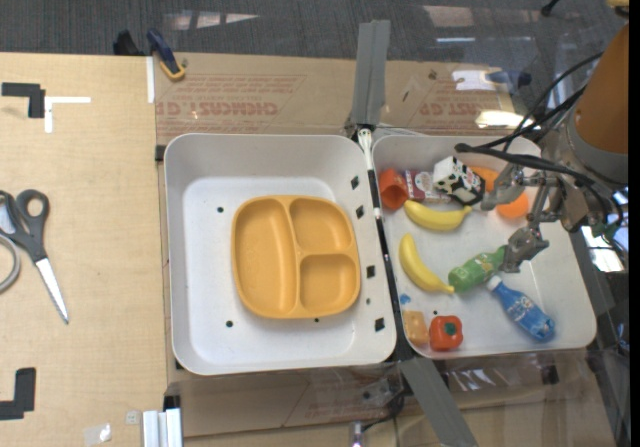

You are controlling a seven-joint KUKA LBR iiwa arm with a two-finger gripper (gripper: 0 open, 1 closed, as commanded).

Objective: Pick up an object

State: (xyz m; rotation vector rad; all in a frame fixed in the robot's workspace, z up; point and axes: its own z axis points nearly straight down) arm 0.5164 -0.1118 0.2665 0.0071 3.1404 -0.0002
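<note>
In the right bin (585, 285), the blue bottle (522, 309) lies nearest the camera, and just beyond it the green bottle (477, 269), its long axis running from 8 to 2 o'clock. The gripper (524, 247) hangs at that bottle's 2 o'clock end, touching or barely apart. Whether it is wide, narrow or grasping, I cannot tell. Farther off lie two bananas (436, 217).
</note>
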